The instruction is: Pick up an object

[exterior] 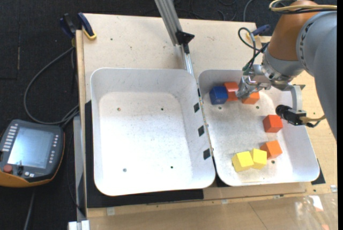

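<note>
Camera view gives you, at far left on the dark floor, a pendant (29, 151) with its cable looping up toward the bench (134, 41). Next you have the left bin (102, 116), its floor bare and speckled, so all of it is open room out to its raised rim. A metal pole (163, 1) slants down from the top and ends near the place where the two bins meet. In the right bin (300, 170) you find the blocks: a blue block (218, 95) near the upper left corner, touching an orange block (231, 89) just right of it. The gripper (247, 92) sits low over a second orange block (250, 97) in that upper cluster, close to the bin's back rim; you cannot tell how far its fingers are parted or whether they have hold of that block. Further right a red block (273, 123) stands alone near the right wall, with bare floor between it and the cluster. Along the front, two yellow blocks (249, 160) touch each other, and another orange block (272, 148) sits just beside them, all near the front rim. The middle of this bin's floor is free.
</note>
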Available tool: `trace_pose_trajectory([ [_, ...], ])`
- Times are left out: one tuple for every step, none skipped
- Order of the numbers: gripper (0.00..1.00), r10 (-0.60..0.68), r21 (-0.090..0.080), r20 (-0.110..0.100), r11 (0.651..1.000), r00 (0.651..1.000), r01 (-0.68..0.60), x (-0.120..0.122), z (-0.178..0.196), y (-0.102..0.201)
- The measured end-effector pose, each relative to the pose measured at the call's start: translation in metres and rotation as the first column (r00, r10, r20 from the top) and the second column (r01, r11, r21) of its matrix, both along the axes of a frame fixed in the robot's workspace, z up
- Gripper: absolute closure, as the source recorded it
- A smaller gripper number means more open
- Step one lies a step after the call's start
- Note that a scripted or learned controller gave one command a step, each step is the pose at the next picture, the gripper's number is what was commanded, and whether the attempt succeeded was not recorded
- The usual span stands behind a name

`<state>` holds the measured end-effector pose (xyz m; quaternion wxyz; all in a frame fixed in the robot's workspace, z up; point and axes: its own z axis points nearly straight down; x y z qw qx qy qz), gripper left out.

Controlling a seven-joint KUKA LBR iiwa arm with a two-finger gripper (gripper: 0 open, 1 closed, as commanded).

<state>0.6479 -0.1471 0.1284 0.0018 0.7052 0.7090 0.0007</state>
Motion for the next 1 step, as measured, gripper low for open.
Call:
trace_pose_trajectory([
  [0.0, -0.003, 0.001, -0.004, 1.0, 1.0, 0.003, -0.0016, -0.0009, -0.0017],
])
